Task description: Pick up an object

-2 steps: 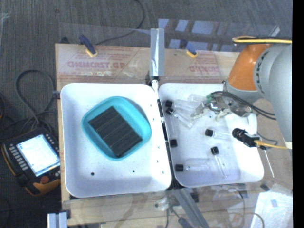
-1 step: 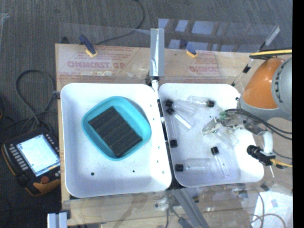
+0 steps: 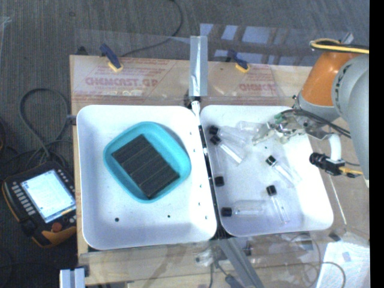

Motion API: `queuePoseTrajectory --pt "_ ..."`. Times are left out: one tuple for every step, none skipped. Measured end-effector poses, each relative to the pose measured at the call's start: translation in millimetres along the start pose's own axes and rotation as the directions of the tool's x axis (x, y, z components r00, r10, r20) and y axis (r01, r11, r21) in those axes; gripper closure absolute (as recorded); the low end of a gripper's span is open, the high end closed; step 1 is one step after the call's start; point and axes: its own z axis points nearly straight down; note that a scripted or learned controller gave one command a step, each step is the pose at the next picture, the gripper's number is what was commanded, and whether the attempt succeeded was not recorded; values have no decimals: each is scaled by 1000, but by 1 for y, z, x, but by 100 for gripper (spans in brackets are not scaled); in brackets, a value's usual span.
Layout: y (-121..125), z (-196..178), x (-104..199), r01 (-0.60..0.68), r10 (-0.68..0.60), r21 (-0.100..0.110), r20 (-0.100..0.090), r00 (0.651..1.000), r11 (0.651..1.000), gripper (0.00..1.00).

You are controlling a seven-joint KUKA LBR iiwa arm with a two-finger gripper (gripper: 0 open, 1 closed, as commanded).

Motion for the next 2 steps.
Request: queuePoseTrajectory --pt "0 -10 -1 1 -1 1 6 1000 1000 100" --pt "0 -10 -1 1 -1 2 5 1000 1000 0"
